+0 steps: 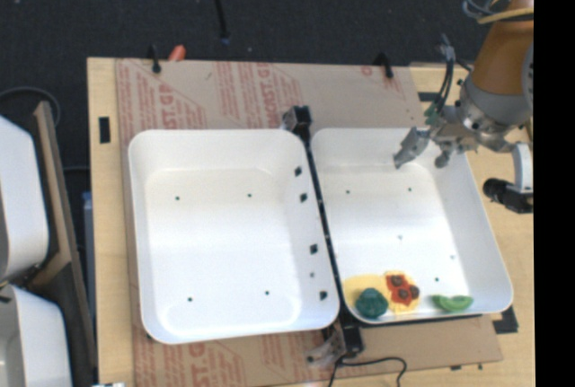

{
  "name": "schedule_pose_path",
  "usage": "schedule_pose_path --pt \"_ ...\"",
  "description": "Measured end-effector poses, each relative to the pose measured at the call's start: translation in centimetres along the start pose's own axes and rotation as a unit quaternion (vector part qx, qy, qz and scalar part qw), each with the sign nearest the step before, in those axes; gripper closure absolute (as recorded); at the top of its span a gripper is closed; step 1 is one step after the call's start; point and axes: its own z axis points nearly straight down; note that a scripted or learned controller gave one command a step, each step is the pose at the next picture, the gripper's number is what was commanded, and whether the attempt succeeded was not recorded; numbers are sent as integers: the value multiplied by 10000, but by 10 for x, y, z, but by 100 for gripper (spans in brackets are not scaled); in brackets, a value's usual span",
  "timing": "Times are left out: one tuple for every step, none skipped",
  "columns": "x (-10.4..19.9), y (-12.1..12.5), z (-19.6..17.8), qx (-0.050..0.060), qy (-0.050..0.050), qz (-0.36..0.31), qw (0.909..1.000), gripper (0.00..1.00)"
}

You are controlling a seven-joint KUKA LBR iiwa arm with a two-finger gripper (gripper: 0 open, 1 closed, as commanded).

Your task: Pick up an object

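My two-finger gripper (420,153) hangs spread and empty; next I must reach the round green toy (370,303).

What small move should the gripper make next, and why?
Probably travel toward the near edge of the right bin. The gripper hovers open near its far edge, holding nothing, while the green object, the yellow and red piece and a green piece lie there.
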Motion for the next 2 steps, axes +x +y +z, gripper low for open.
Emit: schedule_pose_path --pt "20 -69 10 9 3 4 10000 0" --pt "19 -138 72 36 7 13 10000 0"
